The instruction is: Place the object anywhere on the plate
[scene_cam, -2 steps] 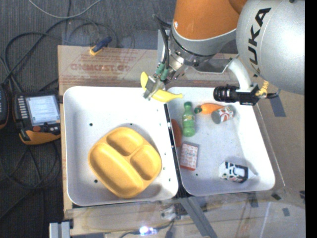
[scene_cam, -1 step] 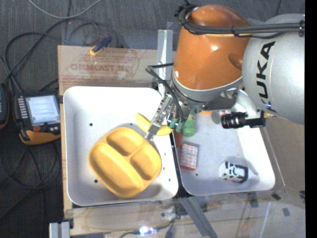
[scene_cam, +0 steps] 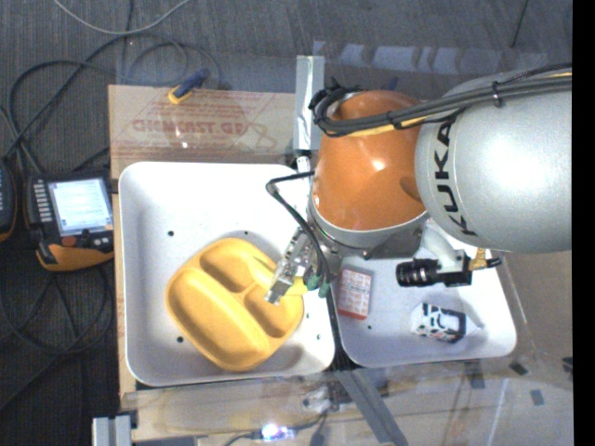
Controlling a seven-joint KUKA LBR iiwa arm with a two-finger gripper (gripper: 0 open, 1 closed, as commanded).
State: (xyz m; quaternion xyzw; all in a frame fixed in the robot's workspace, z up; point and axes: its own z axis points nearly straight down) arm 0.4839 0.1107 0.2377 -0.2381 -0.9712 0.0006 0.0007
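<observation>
A yellow plate (scene_cam: pixel 228 305) with moulded compartments lies in the left white bin (scene_cam: pixel 149 212), towards its front. My gripper (scene_cam: pixel 284 281) hangs over the plate's right edge, close to the wall between the two bins. A small green thing (scene_cam: pixel 318 286) shows just to the right of the gripper, at the plate's edge; whether it is held is unclear. The orange band and grey body of the arm cover the back of the right bin.
In the right bin (scene_cam: pixel 493 342) lie a red-and-white packet (scene_cam: pixel 354 293) near the dividing wall and a small black-and-white object (scene_cam: pixel 437 321) further right. A cardboard sheet (scene_cam: pixel 200 124) sits behind the left bin. A handheld screen unit (scene_cam: pixel 72 210) rests off the bench at left.
</observation>
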